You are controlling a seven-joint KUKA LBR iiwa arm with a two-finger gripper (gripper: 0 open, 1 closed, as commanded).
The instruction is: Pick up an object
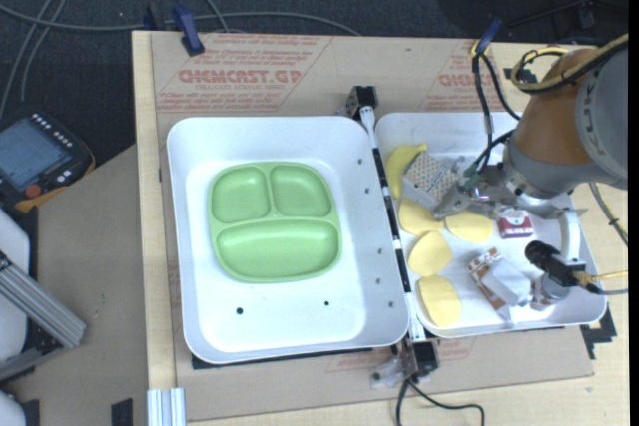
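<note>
The right bin (394, 130) holds several pale yellow pieces: one curved like a banana (401, 165) at its far left, rounder ones (431, 254) down its left side, and one (440, 300) by the near wall. A speckled packet (429, 177) lies beside the curved piece. A small red and white item (516, 225) and a brown and white item (488, 272) lie further right. My gripper (457, 200) is low in this bin, just right of the packet and above a yellow piece (469, 227). Nothing shows as held.
The left bin (190, 214) carries a green divided plate (275, 221) in its middle. A black hinge strip (389, 214) runs between the two bins. The grey arm with its orange band (559, 130) covers the right bin's far right corner.
</note>
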